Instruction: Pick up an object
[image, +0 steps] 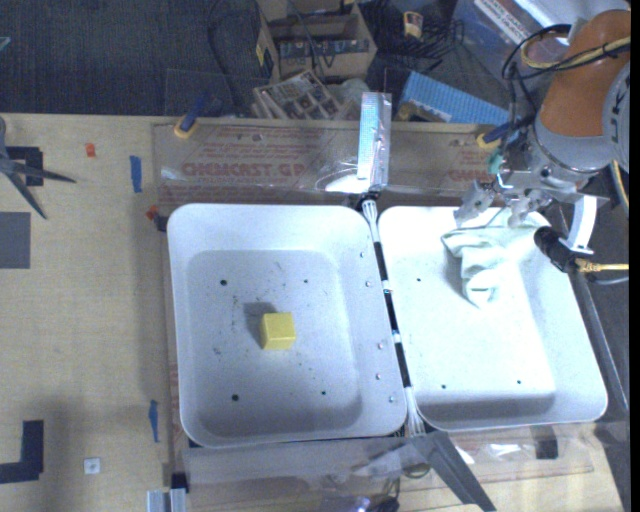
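Slanted overhead view of both bins (200, 240)

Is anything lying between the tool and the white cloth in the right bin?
Nothing visible does. The tool sits at the far edge of the right bin, right above the crumpled white cloth, with no other item between them. The yellow block lies apart in the left bin.

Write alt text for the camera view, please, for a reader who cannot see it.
A robot claw is at the far edge of the right bin, over a crumpled white cloth. The left bin holds one small yellow block near its middle.
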